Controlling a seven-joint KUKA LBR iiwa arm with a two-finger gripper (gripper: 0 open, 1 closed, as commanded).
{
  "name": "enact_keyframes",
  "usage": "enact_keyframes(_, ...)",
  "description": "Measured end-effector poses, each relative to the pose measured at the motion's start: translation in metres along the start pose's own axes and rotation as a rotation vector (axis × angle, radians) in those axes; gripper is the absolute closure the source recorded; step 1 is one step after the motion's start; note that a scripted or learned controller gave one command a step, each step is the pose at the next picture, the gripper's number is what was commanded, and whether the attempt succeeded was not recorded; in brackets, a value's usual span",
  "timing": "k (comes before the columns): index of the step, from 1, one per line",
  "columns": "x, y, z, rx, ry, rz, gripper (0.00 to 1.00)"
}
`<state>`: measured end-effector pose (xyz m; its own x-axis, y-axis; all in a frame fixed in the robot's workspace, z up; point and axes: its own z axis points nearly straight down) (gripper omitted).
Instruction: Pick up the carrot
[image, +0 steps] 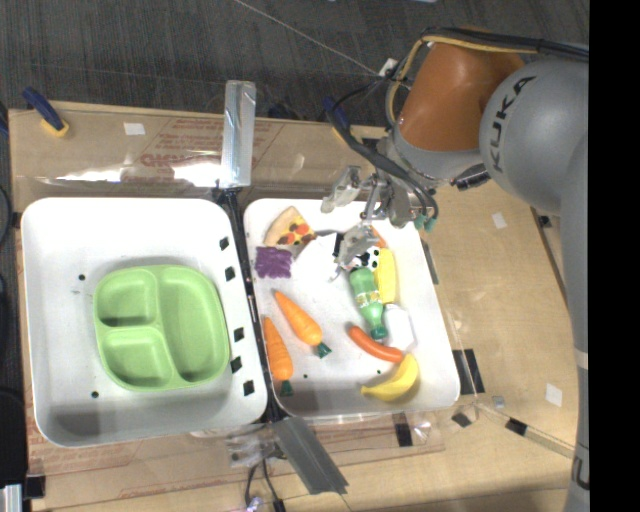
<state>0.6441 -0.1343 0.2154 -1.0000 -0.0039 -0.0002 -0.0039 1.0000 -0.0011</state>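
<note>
Here the arm (500, 110) slants over the right bin (440, 340), jaws' state hidden, carrot (298, 317) apart.

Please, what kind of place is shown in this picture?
Probably a robotics lab bench for pick-and-place tests. Two white bins sit on taped cardboard, one holds toy food such as a carrot and a banana, and a grey arm's tool hangs above it.

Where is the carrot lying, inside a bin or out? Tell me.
Inside: the carrot lies flat on the right bin's floor, apart from the gripper.
</note>
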Motion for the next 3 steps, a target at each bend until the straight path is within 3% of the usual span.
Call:
enact_keyframes(1,0.088,0.015,0.08,-0.003,0.006,-0.057,0.0)
enact_keyframes(2,0.103,0.033,0.124,-0.002,0.001,0.015,0.0)
enact_keyframes(3,0.122,0.044,0.124,-0.002,0.002,-0.004,0.0)
